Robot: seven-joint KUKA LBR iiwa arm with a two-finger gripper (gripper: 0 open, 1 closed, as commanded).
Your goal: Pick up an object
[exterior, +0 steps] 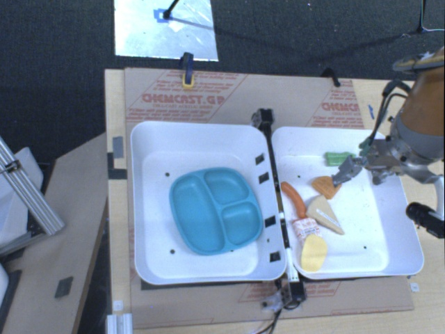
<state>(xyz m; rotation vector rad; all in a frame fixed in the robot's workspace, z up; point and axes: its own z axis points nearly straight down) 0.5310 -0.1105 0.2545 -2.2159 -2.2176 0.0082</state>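
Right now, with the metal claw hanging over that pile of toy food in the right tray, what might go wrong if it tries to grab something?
1. The small orange-brown piece, pale cream wedge and orange sausage-shaped piece lie crowded together, so the gripper may nudge a neighbour or pinch two.
2. The flat yellow piece lies low, so it could slip out.
3. The sausage-shaped piece lies near the right white bin's left wall, leaving little room.
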